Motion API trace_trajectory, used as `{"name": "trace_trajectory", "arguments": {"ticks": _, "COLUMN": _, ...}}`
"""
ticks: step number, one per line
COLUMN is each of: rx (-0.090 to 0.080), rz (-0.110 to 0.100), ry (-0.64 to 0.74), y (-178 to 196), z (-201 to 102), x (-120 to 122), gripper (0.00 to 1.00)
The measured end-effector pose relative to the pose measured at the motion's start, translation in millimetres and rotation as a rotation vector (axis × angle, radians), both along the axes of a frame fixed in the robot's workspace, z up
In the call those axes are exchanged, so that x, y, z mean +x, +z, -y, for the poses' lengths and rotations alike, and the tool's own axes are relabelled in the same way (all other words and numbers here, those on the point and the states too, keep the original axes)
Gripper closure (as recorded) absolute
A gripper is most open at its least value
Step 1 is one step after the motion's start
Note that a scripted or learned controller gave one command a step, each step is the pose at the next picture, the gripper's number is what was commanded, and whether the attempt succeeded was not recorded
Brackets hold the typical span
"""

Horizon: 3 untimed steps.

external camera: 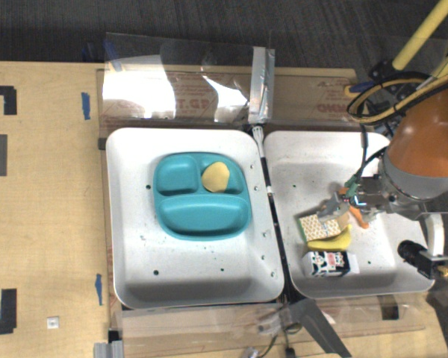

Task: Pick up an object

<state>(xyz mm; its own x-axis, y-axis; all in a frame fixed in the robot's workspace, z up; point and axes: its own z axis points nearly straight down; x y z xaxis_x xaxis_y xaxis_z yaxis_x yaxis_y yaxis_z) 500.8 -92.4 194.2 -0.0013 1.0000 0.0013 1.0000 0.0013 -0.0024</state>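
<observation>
In the lower right of the frame, inside the right bin (pixel 373 271), my gripper (pixel 342 209) hangs low over a small heap of things, reaching in from the right edge under my orange-banded arm (pixel 425 144). Whether it is released or clenched I cannot tell from this angle. Just below and left of it lies a patterned tan packet (pixel 317 224), its long axis running from lower left to upper right, tilted toward me. It rests on a yellow sponge (pixel 333 239) whose long side runs roughly left to right. Just beneath those sits a black-and-white box (pixel 329 262), also lying left to right.

The two white bins sit side by side on a pale wooden tabletop (pixel 41 200), touching along the middle. The left bin (pixel 131 259) holds one teal divided plate (pixel 201 196), and one yellow round object (pixel 216 176) lies in its upper right compartment. Behind the bins are a clear plastic sheet (pixel 187 88) and brown cardboard; dark carpet (pixel 209 6) fills the top of the frame.

I count two bins, one plate, four loose things.
</observation>
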Motion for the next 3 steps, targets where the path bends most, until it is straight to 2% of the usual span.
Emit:
{"name": "trace_trajectory", "arguments": {"ticks": 1, "rx": -0.005, "rz": 0.016, "ry": 0.3, "y": -102, "z": 15, "x": 35, "gripper": 0.0}}
{"name": "trace_trajectory", "arguments": {"ticks": 2, "rx": -0.009, "rz": 0.026, "ry": 0.226, "y": -101, "z": 24, "x": -9, "gripper": 0.0}}
{"name": "trace_trajectory", "arguments": {"ticks": 3, "rx": -0.012, "rz": 0.031, "ry": 0.225, "y": -91, "z": 24, "x": -8, "gripper": 1.0}}
